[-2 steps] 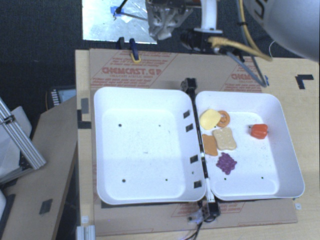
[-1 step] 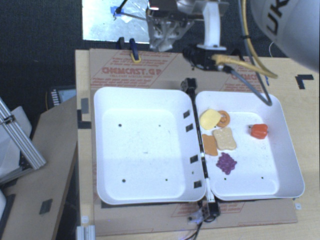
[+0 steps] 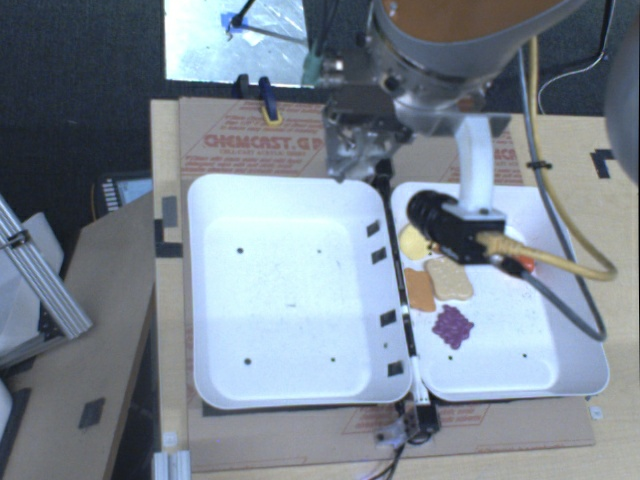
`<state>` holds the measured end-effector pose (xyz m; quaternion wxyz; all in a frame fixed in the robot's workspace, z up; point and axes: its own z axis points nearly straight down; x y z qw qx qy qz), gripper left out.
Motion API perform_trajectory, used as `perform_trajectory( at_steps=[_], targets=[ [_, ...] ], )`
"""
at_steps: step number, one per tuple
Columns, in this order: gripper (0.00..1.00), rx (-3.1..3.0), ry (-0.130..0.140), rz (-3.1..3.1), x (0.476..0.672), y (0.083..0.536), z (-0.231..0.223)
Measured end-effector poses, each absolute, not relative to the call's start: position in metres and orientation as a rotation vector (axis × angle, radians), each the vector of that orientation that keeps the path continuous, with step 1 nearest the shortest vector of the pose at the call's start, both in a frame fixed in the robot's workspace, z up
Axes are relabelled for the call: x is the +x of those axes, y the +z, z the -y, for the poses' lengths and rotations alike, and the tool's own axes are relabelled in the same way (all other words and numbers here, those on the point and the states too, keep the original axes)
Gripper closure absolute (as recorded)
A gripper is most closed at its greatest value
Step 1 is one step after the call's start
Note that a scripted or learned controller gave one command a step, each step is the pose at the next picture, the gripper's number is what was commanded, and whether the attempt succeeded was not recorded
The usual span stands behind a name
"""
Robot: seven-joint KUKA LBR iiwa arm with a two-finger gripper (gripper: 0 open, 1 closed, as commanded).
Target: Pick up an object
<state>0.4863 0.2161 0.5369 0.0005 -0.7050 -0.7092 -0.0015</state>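
Brown cardboard (image 3: 250, 138) covered the table (image 3: 120, 298), and two white bins sat on it side by side. Four small things that looked like play food were there for picking. One was a bunch of purple grapes (image 3: 453, 325), dark and bumpy. One was a pale bread slice (image 3: 450, 280) with a round top. One was a flat orange cracker (image 3: 420, 290), shaped like a little block. One was a yellow thing (image 3: 412, 240), partly hidden, so I could not tell what it was.

All four lay in the right bin (image 3: 560, 358), close to the wall it shared with the left bin (image 3: 290, 298). The yellow thing was farthest back. The bread slice and the cracker lay just beside each other in the middle. The grapes were nearest the front.

The big grey arm (image 3: 470, 8) with its orange band leaned over the back of the bins. Its tool (image 3: 352, 160) hung above the back rim of the left bin, well apart from the food. I could not tell if it was spread wide or squeezed together, or if it had hold of anything.

Red letters on the cardboard behind the bins read "CHEMCAST".
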Motion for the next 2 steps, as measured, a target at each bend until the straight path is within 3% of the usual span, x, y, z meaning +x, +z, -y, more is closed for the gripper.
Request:
perform_trajectory(
  at_steps=[1,2],
  targets=[
    [1.0,-2.214,-0.004,2.228,0.4874,0.535,-0.2351],
    [0.0,-2.215,-0.004,2.227,0.4876,0.535,-0.2344]
  ],
)
